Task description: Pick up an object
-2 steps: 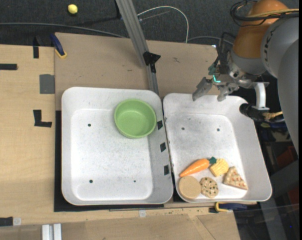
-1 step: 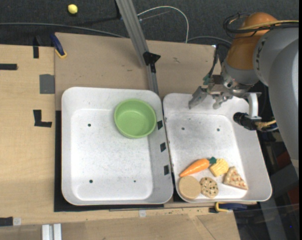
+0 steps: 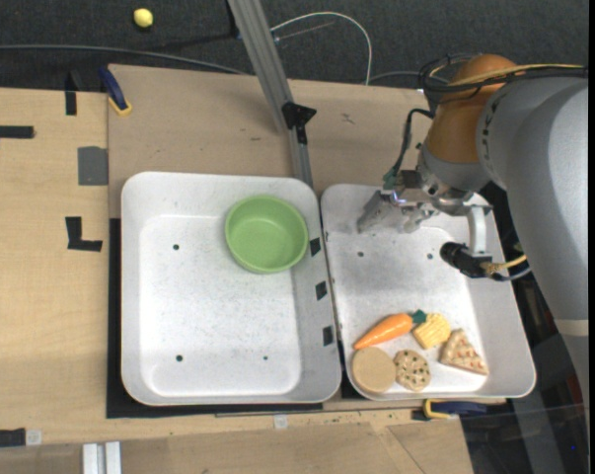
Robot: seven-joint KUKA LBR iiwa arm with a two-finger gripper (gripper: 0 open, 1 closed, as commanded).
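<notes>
Gripper above right bin's far end, toy foods at its near edge.

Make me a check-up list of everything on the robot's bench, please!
Surface: wooden bench with black tape marks; left bin and right bin side by side.
Job's things: green bowl in the left bin; carrot, corn, pizza slice, cookie and tan round disc bunched in the right bin's near corner.
Clutter: yellow ball on the dark floor beyond the bench.
Gripper: gripper over the right bin's far end, away from the food; nothing between its fingers.
Cables: thin wire looping behind the bench; black cable on the wrist.
Surroundings: slanted metal pole.
</notes>
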